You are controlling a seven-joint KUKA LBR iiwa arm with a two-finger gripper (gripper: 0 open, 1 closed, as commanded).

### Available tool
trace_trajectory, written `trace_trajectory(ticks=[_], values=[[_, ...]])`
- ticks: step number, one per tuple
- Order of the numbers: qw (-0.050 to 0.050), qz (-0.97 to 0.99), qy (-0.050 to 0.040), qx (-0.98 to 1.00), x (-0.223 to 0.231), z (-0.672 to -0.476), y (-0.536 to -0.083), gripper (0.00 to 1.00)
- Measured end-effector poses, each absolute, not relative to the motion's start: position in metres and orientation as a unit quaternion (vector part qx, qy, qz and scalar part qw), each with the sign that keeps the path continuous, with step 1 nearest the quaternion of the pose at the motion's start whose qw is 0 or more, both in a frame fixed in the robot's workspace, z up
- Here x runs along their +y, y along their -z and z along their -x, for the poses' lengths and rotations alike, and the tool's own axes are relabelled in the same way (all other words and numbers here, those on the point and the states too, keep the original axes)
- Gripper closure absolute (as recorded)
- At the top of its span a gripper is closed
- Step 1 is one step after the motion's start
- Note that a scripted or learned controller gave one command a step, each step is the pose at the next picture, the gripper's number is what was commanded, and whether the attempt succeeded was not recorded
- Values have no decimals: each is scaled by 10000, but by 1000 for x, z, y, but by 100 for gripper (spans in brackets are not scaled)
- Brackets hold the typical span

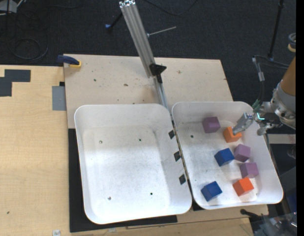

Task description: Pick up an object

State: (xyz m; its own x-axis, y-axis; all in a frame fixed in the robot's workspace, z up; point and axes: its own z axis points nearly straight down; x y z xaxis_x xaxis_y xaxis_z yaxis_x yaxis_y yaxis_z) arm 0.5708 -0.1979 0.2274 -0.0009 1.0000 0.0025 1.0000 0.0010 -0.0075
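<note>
The arm [285, 95] enters from the right edge of the view, over the right bin [270, 178]. The jaws [240, 127] sit at the upper right of that bin, directly above an orange cube [231, 134]. One grey finger [243, 123] slants down onto the top of that cube. Whether the jaws are closed on the cube or only resting against it cannot be told at this resolution.

Object positions relative to the jaws:
- Orange cube: directly beneath, touching or nearly touching the visible finger.
- Purple cube [210, 124]: to the left, near, apart from the orange cube.
- Second purple cube [242, 152]: below, near.
- Blue cube [224, 157]: below and to the left, just beside the second purple cube.
- Third purple cube [249, 169]: further below, close under the second purple cube.
- Red-orange cube [243, 186]: well below, near the bin's lower right corner, just beneath the third purple cube.
- Second blue cube [211, 191]: well below and to the left, apart from the others.

The left bin [93, 132] lies well to the left of the jaws, side by side with the right bin. Both bins rest on the worktop [107, 77]. A slanted aluminium rail [139, 36] rises behind the bins, up and to the left of the jaws.
</note>
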Motion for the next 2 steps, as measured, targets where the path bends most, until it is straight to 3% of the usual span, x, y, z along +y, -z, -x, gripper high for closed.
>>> trace_trajectory(ticks=[1, 2], values=[[15, 7065, -6, -7077, -198, -572, -230, 0], [40, 7071, -22, -7071, -200, -575, -166, 0]])
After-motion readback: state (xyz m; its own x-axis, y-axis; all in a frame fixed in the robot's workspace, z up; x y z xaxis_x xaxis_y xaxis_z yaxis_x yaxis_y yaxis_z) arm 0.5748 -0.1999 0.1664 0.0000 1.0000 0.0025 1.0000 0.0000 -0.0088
